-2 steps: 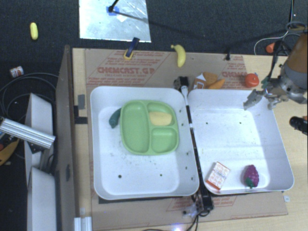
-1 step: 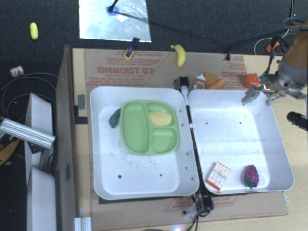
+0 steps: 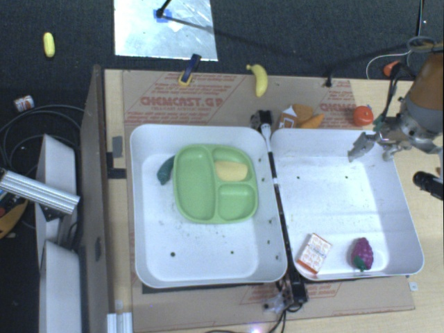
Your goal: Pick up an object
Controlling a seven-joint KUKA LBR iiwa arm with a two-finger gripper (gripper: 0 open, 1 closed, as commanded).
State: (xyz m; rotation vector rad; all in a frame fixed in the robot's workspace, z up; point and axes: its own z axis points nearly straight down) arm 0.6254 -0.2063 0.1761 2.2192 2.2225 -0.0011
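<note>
Camera view, looking down at a slant on two shallow white bins resting side by side on the surface (image 3: pixel 173 96). The left bin (image 3: pixel 149 255) is holding a green divided plate (image 3: pixel 214 184) with a pale yellow item (image 3: pixel 232 170) lying in its upper right compartment; a dark green item (image 3: pixel 166 169) is lying just beside the plate's left rim. The right bin (image 3: pixel 409 252) is holding two candidate objects near its front edge: a small orange-and-white box (image 3: pixel 314 252) and, to its right and apart from it, a purple grape bunch (image 3: pixel 361 253).

The arm is reaching in from the right, and the tool (image 3: pixel 372 146) is hanging over the far right corner of the right bin, well apart from both objects. Its two fingers are standing spread, with nothing between them.

Outside the bins, a yellow banana (image 3: pixel 259 80), an orange carrot-like item (image 3: pixel 306 116) and a red-orange round item (image 3: pixel 362 115) are lying on the surface behind the bins.

Step in hand, as judged: approaching an object in the right bin. Doing this well is likely calling for travelling toward the front edge, centring over one object alone, turning the fingers across the narrow side of the box or across the grape bunch, and descending straight so that neither finger is striking the bin wall close by.
</note>
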